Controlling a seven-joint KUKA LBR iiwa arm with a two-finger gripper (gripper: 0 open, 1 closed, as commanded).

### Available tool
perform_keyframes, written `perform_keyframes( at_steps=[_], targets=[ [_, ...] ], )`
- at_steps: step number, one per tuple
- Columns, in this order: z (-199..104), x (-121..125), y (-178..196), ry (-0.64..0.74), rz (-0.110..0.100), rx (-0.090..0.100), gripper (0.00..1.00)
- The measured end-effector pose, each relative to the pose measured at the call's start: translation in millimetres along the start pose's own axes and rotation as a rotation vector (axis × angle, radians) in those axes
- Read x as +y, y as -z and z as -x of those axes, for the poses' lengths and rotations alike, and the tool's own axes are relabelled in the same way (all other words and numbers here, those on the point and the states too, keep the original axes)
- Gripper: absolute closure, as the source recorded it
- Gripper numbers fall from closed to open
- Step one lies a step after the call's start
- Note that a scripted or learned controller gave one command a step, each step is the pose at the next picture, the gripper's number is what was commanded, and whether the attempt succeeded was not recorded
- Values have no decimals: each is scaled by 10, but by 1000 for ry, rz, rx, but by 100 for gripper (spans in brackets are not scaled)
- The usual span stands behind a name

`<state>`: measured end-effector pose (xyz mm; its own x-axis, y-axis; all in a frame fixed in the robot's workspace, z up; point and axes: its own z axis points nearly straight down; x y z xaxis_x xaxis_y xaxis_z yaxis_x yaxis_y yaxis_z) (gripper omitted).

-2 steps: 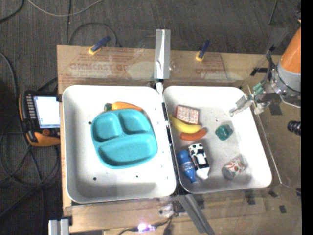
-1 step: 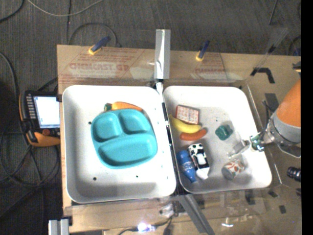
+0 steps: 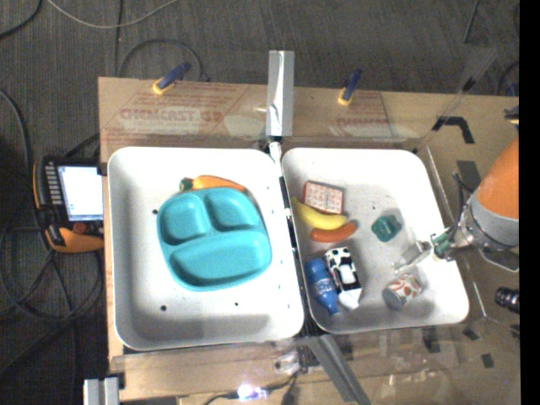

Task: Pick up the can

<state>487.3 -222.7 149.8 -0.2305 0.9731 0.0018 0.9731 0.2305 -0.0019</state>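
The can [image 3: 403, 290] is a small silver one with red markings, lying on its side near the front right corner of the right bin [image 3: 371, 163]. My gripper [image 3: 413, 256] reaches in from the right edge of that bin and hovers just above and behind the can, a little apart from it. Nothing shows in its grasp. The arm's orange band [image 3: 510, 188] is at the far right.
The right bin also holds a teal cup [image 3: 386, 228], a banana [image 3: 319, 218], a red-and-white box [image 3: 325, 197], a black-and-white toy [image 3: 342, 268] and a blue bottle [image 3: 321, 285]. A teal divided tray [image 3: 215, 236] lies in the left bin [image 3: 135, 226].
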Motion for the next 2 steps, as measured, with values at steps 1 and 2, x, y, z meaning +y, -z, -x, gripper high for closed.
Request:
perform_keyframes(
  at_steps=[1,2],
  targets=[
    [-254,51,-571,436,6,-8,0],
    [-4,-21,577,411,3,-3,0]
  ],
)
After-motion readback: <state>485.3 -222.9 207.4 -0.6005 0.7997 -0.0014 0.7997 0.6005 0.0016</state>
